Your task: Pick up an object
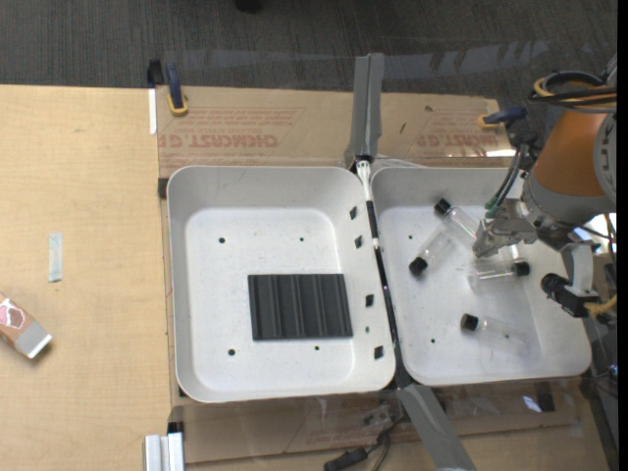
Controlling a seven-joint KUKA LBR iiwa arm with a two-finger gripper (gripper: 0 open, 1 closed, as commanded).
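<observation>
Several clear vials with black caps lie in the right bin (pixel 559 361). One vial (pixel 449 216) is at the back, a second vial (pixel 428 257) lies toward the bin's left, a third vial (pixel 497 273) rests in the middle, and a fourth vial (pixel 483 327) is near the front. My gripper (pixel 488 243) hangs low over the right bin, just above and behind the middle vial and to the right of the back one. A black ribbed slab (pixel 299 305) lies flat in the left bin (pixel 186 263).
A grey divider bar (pixel 367 106) runs between the bins at the back. The arm's orange band (pixel 574 155) rises at the right. On the wooden bench to the left lie a small tube (pixel 22 327) and a metal strip (pixel 55 258).
</observation>
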